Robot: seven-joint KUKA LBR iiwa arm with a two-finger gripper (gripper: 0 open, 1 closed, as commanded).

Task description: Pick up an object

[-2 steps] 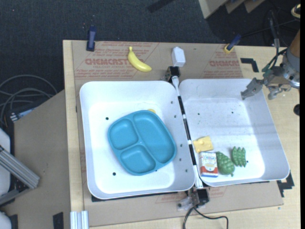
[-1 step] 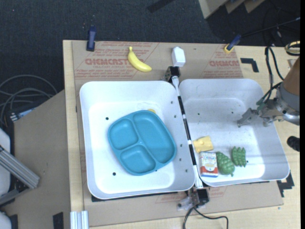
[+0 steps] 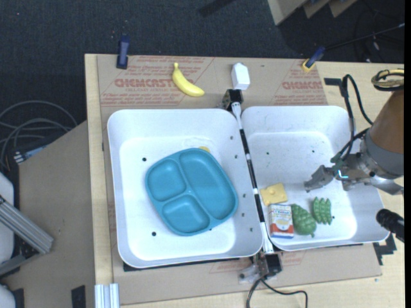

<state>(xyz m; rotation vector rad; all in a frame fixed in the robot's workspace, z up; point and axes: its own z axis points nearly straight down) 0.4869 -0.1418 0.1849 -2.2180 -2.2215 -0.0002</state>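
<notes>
Right bin [image 3: 289, 124] far half bare; near edge crowded: cheese [image 3: 273, 194], carton [image 3: 280, 221], greens [image 3: 313, 215].

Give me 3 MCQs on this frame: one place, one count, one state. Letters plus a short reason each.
1. Where does the blue divided plate lie?
A. in the left bin
B. in the right bin
C. on the cardboard behind the bins

2. How many compartments does that plate have?
A. two
B. three
C. five

3. What is the gripper doing?
A. carrying the banana
B. hanging above the right bin with nothing between its fingers
C. pressing on the blue plate

Answers:
1 A, the plate sits on the floor of the left bin.
2 B, two ridges split it into three wells.
3 B, it hangs over the right bin, above and apart from the yellow piece, small carton and green toys; the banana lies on the cardboard.
</notes>
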